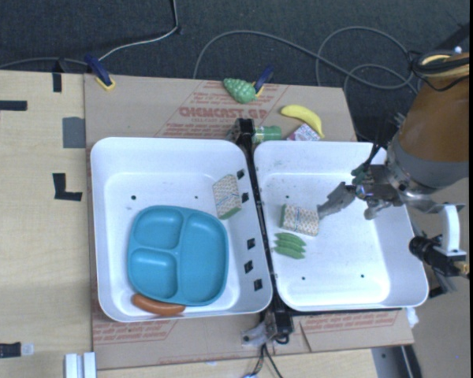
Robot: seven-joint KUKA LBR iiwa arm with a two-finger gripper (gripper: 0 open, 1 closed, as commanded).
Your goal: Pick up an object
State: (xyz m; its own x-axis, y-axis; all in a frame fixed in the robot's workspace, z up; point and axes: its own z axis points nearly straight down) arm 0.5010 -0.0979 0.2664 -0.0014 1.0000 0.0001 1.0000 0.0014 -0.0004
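In the right bin [378, 290] lie a small checkered pad [301, 219] and, just below it, a green pea pod [290, 245]. My gripper [328, 205] reaches in from the right and hangs low over the bin, its tip right beside the pad's upper right corner. I see nothing held in it. The left bin [118, 172] holds a blue divided plate [177, 254], an orange sausage [158, 305] at the plate's front edge, and a second checkered pad [227, 194] leaning against the right wall.
Behind the bins on the cardboard lie a yellow banana [302, 118], a green knobbly toy [240, 89], a green bottle [268, 132] and a small pink packet [303, 134]. Cables loop across the dark floor at the back. The arm's bulk [437, 132] covers the right bin's far right corner.
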